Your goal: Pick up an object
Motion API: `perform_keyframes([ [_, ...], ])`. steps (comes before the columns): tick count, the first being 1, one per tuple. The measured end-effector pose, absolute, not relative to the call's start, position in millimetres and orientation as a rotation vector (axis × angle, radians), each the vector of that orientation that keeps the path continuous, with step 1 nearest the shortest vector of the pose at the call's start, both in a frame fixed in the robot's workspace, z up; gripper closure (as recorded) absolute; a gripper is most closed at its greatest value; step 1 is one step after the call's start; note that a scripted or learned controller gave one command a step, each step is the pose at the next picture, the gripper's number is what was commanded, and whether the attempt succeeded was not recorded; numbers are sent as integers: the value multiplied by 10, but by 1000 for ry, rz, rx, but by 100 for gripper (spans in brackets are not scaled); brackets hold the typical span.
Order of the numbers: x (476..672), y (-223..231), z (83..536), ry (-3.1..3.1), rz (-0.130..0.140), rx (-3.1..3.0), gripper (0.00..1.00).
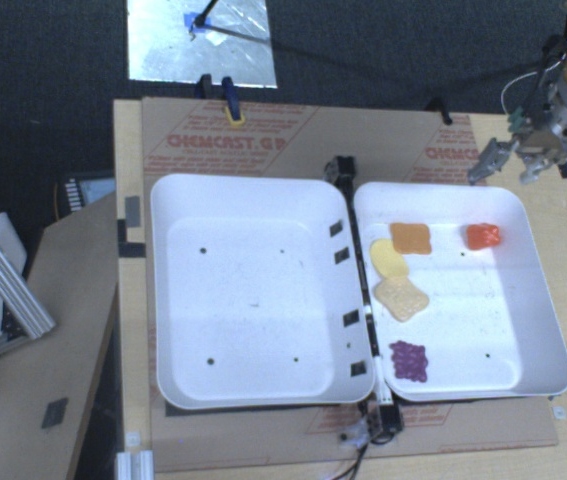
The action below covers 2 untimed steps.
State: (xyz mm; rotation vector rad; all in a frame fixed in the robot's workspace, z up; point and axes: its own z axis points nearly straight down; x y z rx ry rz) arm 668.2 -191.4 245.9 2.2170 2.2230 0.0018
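The right bin (523,298) holds several small items. An orange flat piece (410,238) and a red-orange lump (482,235) lie near its far side. A yellow piece (387,260) touches a tan piece (401,298) by the left wall, and a purple grape cluster (409,360) lies nearer the front. My gripper (511,166) hangs above the bin's far right edge, beyond the red-orange lump. It is open, with nothing between its fingers (485,161).
The left bin (253,208) sits beside the right one, joined along a black-clipped divider (355,268). Both rest on cardboard (223,138). A shiny sheet (203,28) lies at the back, and a metal rail (3,278) stands at the left.
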Motion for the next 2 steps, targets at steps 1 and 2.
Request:
perform_keyframes([
  [1, 6692, -1914, 2579, 2224, 5, 2210, 100],
  [2, 5886, -2085, 3577, 2212, 6, 2217, 100],
])
